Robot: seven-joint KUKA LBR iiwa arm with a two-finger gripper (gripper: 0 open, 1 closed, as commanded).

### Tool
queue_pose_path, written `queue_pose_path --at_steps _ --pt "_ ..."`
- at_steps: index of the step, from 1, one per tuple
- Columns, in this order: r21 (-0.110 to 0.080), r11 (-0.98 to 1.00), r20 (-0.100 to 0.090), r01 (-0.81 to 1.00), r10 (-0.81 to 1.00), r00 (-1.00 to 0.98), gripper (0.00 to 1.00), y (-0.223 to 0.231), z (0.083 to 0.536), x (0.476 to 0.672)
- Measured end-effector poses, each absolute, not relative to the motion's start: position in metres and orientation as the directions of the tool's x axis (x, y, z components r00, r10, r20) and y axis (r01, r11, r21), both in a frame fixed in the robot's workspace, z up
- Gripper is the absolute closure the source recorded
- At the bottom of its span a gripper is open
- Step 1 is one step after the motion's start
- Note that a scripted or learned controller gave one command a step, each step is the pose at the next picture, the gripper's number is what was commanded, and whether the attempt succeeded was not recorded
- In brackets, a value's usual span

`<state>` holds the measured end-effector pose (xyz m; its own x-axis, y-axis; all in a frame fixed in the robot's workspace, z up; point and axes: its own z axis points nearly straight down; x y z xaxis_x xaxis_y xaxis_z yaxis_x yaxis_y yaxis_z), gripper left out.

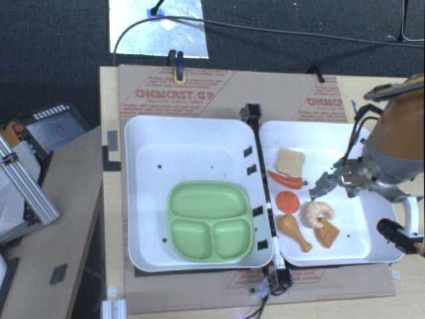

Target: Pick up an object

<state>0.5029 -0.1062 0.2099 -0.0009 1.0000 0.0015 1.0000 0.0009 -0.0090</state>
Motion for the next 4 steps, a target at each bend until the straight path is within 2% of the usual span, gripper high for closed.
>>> queue_pose_path --at_steps 1,3,4 --pt "0.002 0.003 0.000 1.000 1.000 -0.003 0.00 -0.106 0.215 0.505" --pt "-0.003 0.000 0.001 1.000 1.000 0.000 0.00 -0.109 0.125 0.504" --pt "0.004 0.000 -0.001 1.000 1.000 0.000 0.00 -0.110 0.085 0.506"
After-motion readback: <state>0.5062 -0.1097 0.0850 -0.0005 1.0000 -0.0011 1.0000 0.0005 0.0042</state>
